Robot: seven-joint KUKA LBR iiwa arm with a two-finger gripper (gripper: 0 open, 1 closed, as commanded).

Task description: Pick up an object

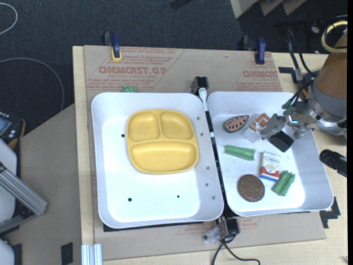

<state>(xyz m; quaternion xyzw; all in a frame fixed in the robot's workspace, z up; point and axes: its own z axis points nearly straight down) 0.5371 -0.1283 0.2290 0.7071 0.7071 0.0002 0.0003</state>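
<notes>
my fingers [277,130]: can't tell if open
target: small orange-white packet [258,123] just beside
approach: descend straight, centred

Brown bench [165,65], two white bins [107,164] side by side

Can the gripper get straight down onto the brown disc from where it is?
Probably yes. The brown disc lies flat with open bin floor around it, and the gripper hovers just behind it; nothing covers it.
</notes>
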